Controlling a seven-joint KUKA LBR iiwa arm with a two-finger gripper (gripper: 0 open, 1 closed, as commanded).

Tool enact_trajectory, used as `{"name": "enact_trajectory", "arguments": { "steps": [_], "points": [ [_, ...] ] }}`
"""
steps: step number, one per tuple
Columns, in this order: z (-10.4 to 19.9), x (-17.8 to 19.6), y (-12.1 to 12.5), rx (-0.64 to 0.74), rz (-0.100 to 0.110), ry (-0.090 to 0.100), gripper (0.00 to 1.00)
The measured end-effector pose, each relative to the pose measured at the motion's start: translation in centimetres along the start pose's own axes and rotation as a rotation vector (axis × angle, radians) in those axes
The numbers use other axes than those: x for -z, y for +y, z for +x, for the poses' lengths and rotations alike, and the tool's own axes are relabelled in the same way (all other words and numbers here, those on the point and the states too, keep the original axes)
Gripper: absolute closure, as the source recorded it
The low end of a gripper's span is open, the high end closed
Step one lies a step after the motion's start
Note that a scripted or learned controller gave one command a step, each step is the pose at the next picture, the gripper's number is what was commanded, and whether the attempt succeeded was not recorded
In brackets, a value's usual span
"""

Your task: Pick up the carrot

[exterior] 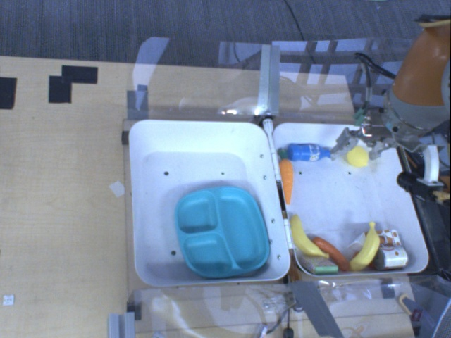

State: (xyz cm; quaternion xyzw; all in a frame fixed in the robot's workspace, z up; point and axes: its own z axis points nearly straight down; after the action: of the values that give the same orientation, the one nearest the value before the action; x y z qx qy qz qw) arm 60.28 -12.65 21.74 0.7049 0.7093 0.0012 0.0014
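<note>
The carrot [286,181] is lying untouched along the right bin's [412,220] left edge while the gripper [361,141], fingers spread wide, is hovering near the far edge.

A blue tray [222,231] is seated in the left bin [151,146]. Two bananas [304,238], a bottle [304,152] and a lemon [358,156] are contained in the right bin [402,210].
</note>
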Motion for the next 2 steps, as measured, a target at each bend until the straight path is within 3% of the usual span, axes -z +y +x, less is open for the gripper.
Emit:
{"name": "enact_trajectory", "arguments": {
  "steps": [1, 2],
  "points": [
    [4.0, -12.1, -2.2, 0.084, -0.003, 0.0, 0.0],
    [4.1, -11.0, -2.0, 0.084, -0.008, 0.0, 1.0]
  ]
}}
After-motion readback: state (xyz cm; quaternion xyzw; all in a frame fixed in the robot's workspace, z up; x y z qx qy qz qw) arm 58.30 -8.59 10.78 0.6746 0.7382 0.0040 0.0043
